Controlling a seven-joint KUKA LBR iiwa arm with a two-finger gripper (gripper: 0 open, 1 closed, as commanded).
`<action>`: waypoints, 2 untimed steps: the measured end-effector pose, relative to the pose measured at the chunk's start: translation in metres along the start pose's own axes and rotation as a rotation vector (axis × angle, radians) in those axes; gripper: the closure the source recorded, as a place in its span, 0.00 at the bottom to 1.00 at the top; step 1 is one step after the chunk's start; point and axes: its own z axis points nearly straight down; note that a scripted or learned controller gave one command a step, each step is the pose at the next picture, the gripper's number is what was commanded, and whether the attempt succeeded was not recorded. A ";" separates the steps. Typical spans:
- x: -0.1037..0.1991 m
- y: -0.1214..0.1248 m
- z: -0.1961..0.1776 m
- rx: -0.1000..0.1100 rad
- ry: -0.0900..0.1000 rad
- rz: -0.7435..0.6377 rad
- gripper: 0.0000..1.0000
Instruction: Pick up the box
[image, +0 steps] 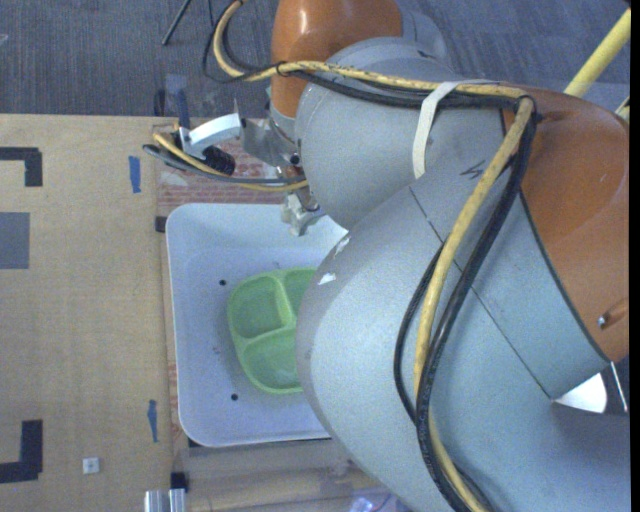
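The arm (430, 300) covers the frame from 12 o'clock round to 6 o'clock. A thick grey link sweeps up from 5 o'clock toward the centre, and a second grey link crosses it near 1 o'clock. One orange band (330, 30) sits at 12 o'clock and another orange shell (580, 210) at 3 o'clock. Yellow and black cables (450, 260) run along the links, loop up at 12 o'clock and trail out to a white-and-black fitting (215, 132) at 11 o'clock. The arm bends over the 12 o'clock rim of the bin (200, 300), which lies from the centre toward 7 o'clock. There a small grey stub, seemingly part of the gripper (297, 212), hangs just inside the rim, above the white floor. Whether the gripper is released, clenched or grasping something cannot be told, since the links hide most of it. In the middle of the bin lies a green divided tray (262, 320); its 3 o'clock side passes under the grey link. The box cannot be placed from this view; the part of the bin toward 3 o'clock is covered by the arm. The wooden bench (80, 300) spreads out at 9 o'clock, with blue tape (134, 173) at 10 o'clock.
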 end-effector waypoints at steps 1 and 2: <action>-0.002 -0.016 0.006 -0.001 0.000 0.056 1.00; -0.118 -0.050 0.042 -0.002 -0.004 0.023 1.00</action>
